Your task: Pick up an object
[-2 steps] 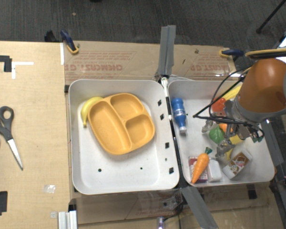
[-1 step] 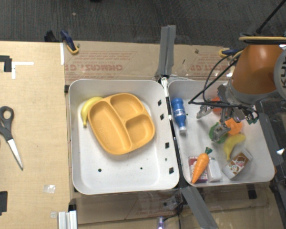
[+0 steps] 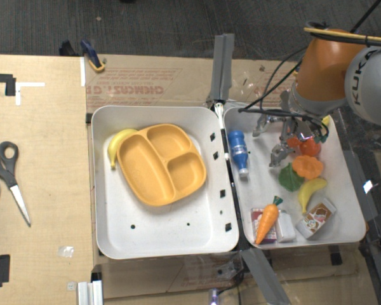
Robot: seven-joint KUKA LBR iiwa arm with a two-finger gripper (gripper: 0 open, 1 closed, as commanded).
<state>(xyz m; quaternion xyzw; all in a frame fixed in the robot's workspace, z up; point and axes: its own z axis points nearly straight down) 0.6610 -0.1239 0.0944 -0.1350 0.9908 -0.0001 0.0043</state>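
The right bin (image 3: 254, 196) holds several toy items. A blue bottle (image 3: 239, 151) lies near its left wall. A red tomato (image 3: 308, 147), an orange piece (image 3: 307, 166), a green piece (image 3: 290, 178) and a yellow banana (image 3: 310, 192) cluster toward the right. An orange carrot (image 3: 267, 221) and two small boxes (image 3: 317, 218) lie at the front. My gripper (image 3: 284, 140) hangs low over the back of this bin, just left of the tomato and right of the bottle. Nothing visibly sits in it.
The left bin (image 3: 114, 227) holds a yellow divided plate (image 3: 162, 164) with a second banana (image 3: 117, 143) at its left edge. Scissors (image 3: 9, 176) lie on the bench at far left. A blue clip (image 3: 92, 54) sits at the back by the cardboard sheet (image 3: 146, 84).
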